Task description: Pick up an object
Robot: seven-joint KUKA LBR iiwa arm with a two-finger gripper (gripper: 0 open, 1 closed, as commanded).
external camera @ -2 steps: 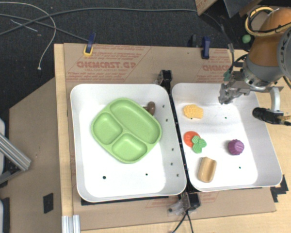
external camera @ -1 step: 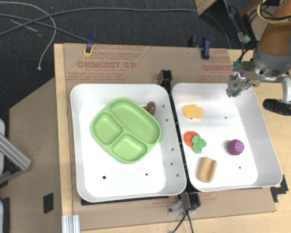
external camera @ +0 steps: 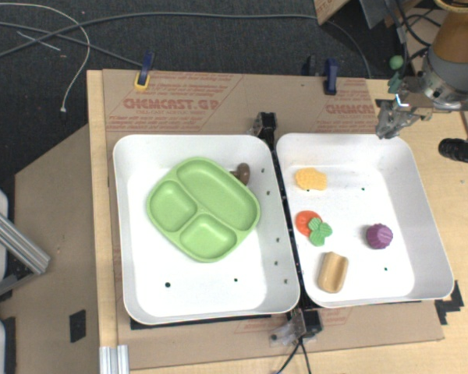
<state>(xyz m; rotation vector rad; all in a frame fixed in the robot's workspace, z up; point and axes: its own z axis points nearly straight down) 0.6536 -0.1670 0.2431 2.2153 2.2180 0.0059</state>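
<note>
1. Cardboard-covered counter (external camera: 218, 92) carries two white bins; the right bin (external camera: 421, 232) is my landmark.
2. Inside it: yellow piece (external camera: 311, 179) near the far-left corner, tomato (external camera: 312, 226) mid-left, tan cylinder (external camera: 333, 272) near the front, purple piece (external camera: 379, 236) mid-right.
3. Gripper (external camera: 390, 125) hangs over the bin's far rim, nothing visibly in it; can't tell whether it's spread or closed.
4. Risk: straight descent from here likely clips the rim, with all pieces well apart from it.
5. Risk: round purple piece and cylinder may roll off a pinch.
6. Left bin (external camera: 132, 232) has green tray (external camera: 203, 208), brown piece (external camera: 242, 173) touching its edge: awkward grasp.
</note>
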